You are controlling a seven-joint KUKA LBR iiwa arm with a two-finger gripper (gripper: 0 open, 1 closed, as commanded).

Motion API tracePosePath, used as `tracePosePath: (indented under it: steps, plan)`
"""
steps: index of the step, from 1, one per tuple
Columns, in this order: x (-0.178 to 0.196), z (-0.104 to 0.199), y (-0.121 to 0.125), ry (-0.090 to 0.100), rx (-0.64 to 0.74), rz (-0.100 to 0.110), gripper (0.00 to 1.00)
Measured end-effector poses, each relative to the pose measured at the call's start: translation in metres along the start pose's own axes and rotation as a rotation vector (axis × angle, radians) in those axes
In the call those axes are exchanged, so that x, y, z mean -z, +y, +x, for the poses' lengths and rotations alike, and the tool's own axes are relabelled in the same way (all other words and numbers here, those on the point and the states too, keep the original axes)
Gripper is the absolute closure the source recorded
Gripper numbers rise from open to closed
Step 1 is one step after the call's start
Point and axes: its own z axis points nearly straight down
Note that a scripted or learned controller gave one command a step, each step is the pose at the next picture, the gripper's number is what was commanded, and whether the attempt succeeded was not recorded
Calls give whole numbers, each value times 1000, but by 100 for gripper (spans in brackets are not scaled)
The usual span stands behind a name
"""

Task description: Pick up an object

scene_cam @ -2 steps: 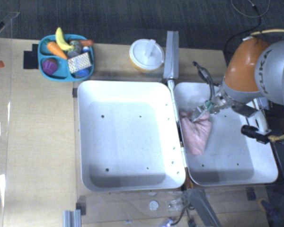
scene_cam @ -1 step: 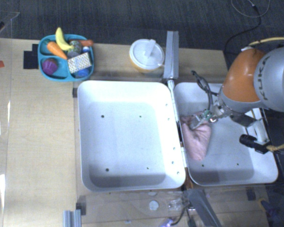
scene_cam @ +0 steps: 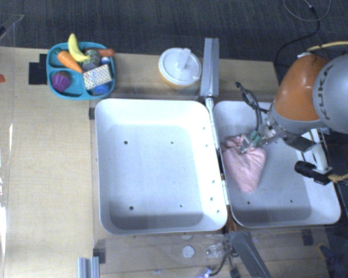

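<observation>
A crumpled pink cloth (scene_cam: 245, 162) lies in the right bin (scene_cam: 290, 210), close to its left wall. My gripper (scene_cam: 254, 138) reaches in from the right and sits at the cloth's upper right edge, touching or just above it. The grey arm with its orange band (scene_cam: 298, 94) covers the bin's upper right corner.
The left bin (scene_cam: 156, 167) stands beside the right one, a metal divider (scene_cam: 209, 68) between them at the back. A blue tray of toy food (scene_cam: 81, 69) and a white lidded cup (scene_cam: 180, 66) sit on the bench behind the bins. A black cable (scene_cam: 313, 172) runs along the right.
</observation>
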Motion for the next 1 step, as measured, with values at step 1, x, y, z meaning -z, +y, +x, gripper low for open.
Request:
tracePosePath:
  steps: [1]
  plan:
    - [78, 5, 67, 12, 269, 17, 100]
